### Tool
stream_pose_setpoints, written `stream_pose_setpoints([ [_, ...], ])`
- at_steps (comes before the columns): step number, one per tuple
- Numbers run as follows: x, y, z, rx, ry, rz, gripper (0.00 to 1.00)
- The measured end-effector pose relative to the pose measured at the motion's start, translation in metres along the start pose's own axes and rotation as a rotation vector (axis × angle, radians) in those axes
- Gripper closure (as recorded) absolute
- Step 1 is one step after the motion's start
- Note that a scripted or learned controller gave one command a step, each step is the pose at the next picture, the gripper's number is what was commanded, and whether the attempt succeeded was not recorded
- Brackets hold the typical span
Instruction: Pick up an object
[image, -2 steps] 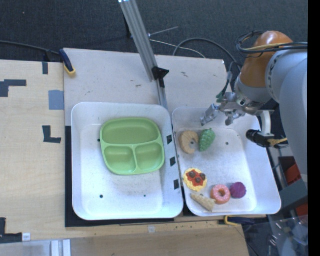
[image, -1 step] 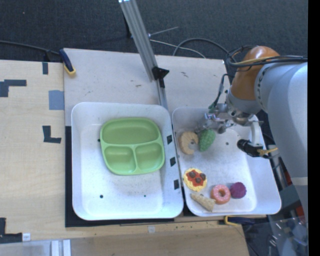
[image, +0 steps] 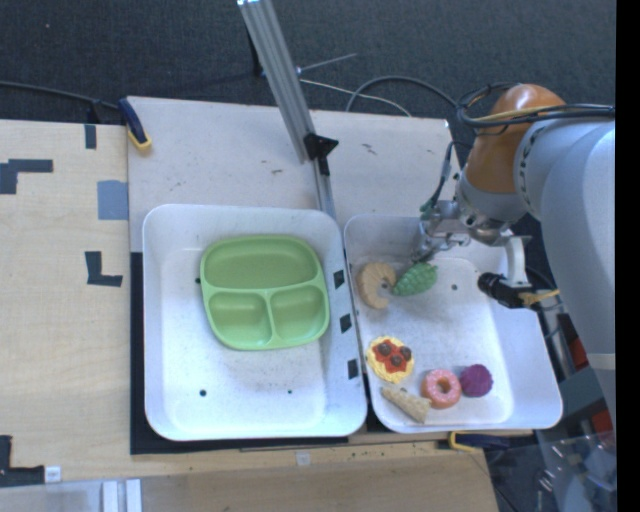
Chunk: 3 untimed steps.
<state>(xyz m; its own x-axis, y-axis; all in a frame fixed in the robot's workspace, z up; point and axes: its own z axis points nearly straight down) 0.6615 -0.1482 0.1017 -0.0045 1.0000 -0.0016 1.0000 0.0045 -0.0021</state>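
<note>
My gripper (image: 433, 248) reaches down into the right bin (image: 520, 345) near its far edge. A green leafy toy (image: 415, 279) lies right at its tip, touching or nearly so; whether it is gripped is unclear. A beige ring-shaped toy (image: 376, 284) rests just left of the green one. Toward the bin's near side lie a small round pizza toy (image: 390, 358), a pink donut (image: 440, 387), a purple lump (image: 477, 379) and a tan biscuit-like piece (image: 405, 403).
The left bin (image: 175, 330) holds a green divided plate (image: 265, 292). A metal pole (image: 285, 75) slants down to the ridge between the two bins. The arm's grey body and orange band (image: 510, 135) stand over the right bin's far right corner.
</note>
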Motion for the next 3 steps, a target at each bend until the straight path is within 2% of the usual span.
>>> stream_pose_setpoints([
  [1,-0.001,-0.001,-0.043,-0.005,0.001,0.004,1.0],
  [2,-0.001,0.0,-0.107,-0.008,0.0,0.003,1.0],
  [3,-0.001,0.0,-0.127,-0.004,0.002,0.003,1.0],
])
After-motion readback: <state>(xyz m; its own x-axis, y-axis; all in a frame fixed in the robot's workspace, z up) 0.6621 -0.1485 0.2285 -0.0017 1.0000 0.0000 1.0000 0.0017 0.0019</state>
